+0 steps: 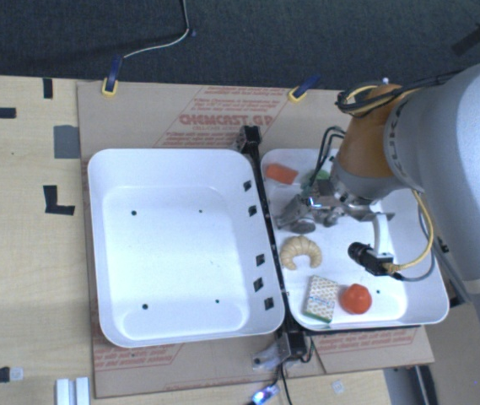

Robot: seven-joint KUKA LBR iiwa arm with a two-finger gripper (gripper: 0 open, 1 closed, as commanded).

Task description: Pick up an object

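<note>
Two shallow white bins sit side by side on the counter: the left bin [172, 243] and the right bin [417, 306]. The grey arm's jaws [307, 212] are lowered into the right bin, just above a tan croissant [300, 251]; their state cannot be told. An orange wedge [281, 174], a red ball [357, 299] and a green-edged sponge [321, 298] also lie there.

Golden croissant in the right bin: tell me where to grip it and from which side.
Grip the golden curved croissant across its thick middle, coming straight down from above. It lies flat on the right white bin's floor, horns pointing down-view, with free space around it for fingers.
</note>
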